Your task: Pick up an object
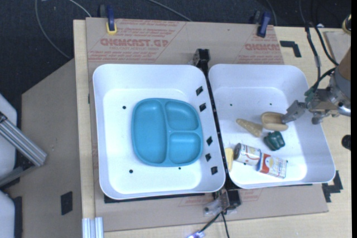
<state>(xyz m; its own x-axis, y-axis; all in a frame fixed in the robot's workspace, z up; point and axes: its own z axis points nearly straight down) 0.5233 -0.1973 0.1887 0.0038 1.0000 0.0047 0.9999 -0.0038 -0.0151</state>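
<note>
Sitting on cardboard-topped bench [167,36]: two white bins [106,120]; dark carpet [44,19] beyond; hand [298,111] state unclear.

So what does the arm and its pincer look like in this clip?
Little of the arm is in frame at the right edge: a pale grey, rounded body with an orange-brown patch above it. The pincer is grey metal, with a slim finger jutting left over the right bin and blocky metal parts behind it. Dark cables loop nearby. No markings are legible.

Bare floor [254,95] behind brush [262,122], tube [261,160]
</note>
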